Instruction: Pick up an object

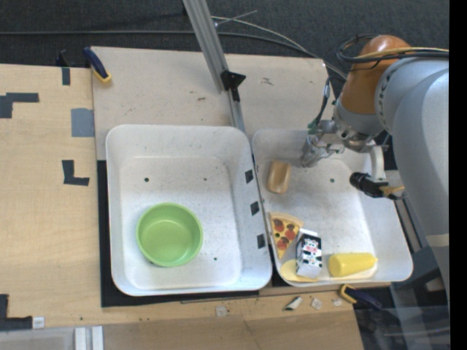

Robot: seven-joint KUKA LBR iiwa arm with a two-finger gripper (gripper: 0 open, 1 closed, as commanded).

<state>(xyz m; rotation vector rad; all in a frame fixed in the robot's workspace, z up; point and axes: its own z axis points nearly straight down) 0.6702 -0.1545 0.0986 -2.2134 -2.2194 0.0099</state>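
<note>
Camera view: gripper [312, 154] nears bread [279, 176]; we cannot tell its opening. Next: descend, close.

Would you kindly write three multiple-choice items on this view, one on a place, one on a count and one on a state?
1. Where does the green bowl lie?
A. left bin
B. right bin
C. bare bench

2. How many things lie in the right bin?
A. one
B. two
C. four

3. How does the gripper stand to the bread roll?
A. clamped on it
B. beside it, apart
C. lifting it

Key: 1 A, the bowl sits in the left bin. 2 C, the roll, pizza slice, milk carton and yellow piece. 3 B, the gripper hangs to the roll's right, with bin floor between.
</note>
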